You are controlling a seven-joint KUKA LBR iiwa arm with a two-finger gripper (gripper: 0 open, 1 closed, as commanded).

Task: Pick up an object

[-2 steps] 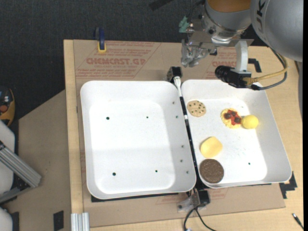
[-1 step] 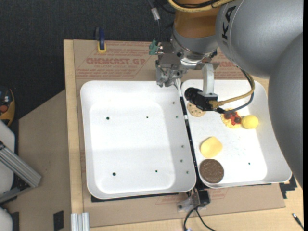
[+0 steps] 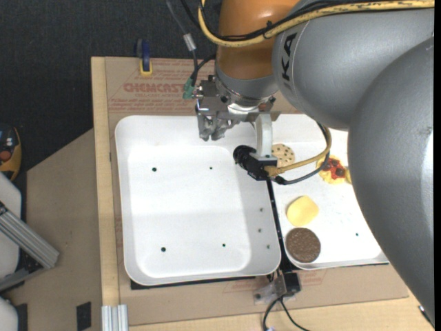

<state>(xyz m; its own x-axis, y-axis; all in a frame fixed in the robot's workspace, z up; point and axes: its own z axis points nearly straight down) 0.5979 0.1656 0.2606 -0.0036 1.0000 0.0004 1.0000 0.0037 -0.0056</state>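
My gripper [image 3: 231, 126] hangs under the orange wrist band, over the far right corner of the left bin [image 3: 138, 185], close to the divider between the bins. A chocolate-chip cookie [image 3: 283, 154] lies just right of it in the right bin [image 3: 358, 250]. Further along that bin lie a yellow round piece [image 3: 302, 210], a dark brown round biscuit [image 3: 303, 245] and a small red and yellow object [image 3: 334, 171]. Nothing is seen held by the gripper. The big grey arm hides much of the right bin.
Both bins sit on a brown cardboard sheet [image 3: 110, 102] with red print. A blue clamp [image 3: 145, 55] stands at its far edge. Cables [image 3: 303, 165] loop from the wrist over the divider. A cable plug [image 3: 282, 285] lies at the near edge.
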